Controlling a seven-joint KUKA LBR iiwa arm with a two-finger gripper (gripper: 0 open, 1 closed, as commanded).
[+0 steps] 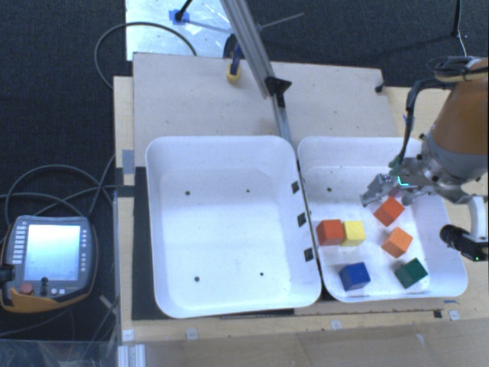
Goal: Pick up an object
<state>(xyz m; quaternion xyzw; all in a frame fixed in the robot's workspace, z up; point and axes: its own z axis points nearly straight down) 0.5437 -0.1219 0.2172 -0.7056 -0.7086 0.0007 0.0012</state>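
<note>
Grey end effector (380,192), grip state unclear, its arm cut off rightward; orange block (389,211) just beneath it.

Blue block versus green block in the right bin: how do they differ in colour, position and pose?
The blue block is bright blue; the green block is dark green. The blue block lies toward the bin's middle, below the yellow block; the green block sits near the right bin's outer corner. The green block looks turned more diagonally than the blue one. Both are small cubes of similar size, lying apart from the gripper.

No text, label or number can be read anywhere.
</note>
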